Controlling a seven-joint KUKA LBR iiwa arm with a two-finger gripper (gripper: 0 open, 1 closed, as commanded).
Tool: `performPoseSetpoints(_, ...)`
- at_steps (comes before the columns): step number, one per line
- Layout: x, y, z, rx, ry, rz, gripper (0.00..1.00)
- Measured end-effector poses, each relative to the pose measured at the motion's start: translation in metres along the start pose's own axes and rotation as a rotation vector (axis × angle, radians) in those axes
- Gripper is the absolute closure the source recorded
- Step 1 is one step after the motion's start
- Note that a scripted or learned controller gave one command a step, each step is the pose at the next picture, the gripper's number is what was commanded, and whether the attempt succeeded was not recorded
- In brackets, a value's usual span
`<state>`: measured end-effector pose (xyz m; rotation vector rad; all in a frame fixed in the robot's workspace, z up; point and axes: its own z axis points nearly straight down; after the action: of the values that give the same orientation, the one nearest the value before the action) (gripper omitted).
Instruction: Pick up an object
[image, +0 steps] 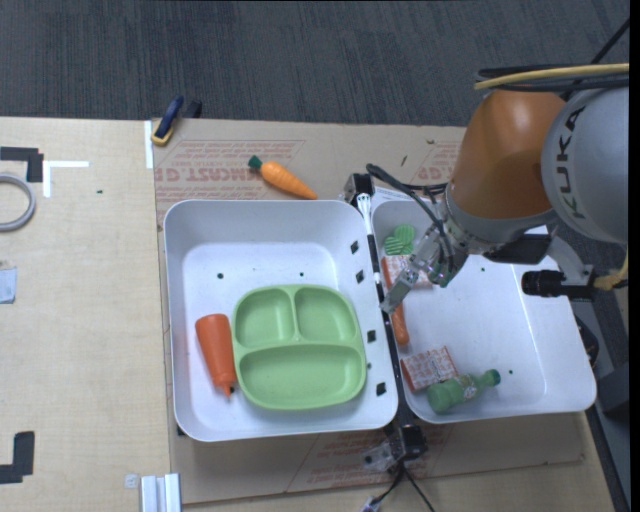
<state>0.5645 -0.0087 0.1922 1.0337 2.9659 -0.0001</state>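
Taking the green divided plate as landmark: one smooth plastic plate, rounded, with three compartments, lies in the left white bin. Touching its left edge lies one orange cylinder-like piece, probably a toy carrot, its lower end tucked against the plate. Up beyond the plate, outside the bin on the cardboard, lies one tapered orange carrot with a green tip. Further up and left of it sits a small blue and yellow item, too small to name.

Right of the plate, across the bin wall, the right white bin holds a slim orange piece along the divider, partly hidden. Lower right of the plate lie one red printed packet and one green bottle, touching. Up right of the plate are a green ribbed item and a red-and-white packet, partly covered by the gripper. Whether its fingers grip anything cannot be told; the wrist hides them.
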Motion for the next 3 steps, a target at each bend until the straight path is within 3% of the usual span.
performPoseSetpoints(1,0.0,0.0,0.0,0.0,0.0,0.0,0.0)
performPoseSetpoints(2,0.045,-0.021,0.0,0.0,0.001,-0.097,0.0)
performPoseSetpoints(3,0.085,-0.031,0.0,-0.001,0.0,-0.383,0.0)
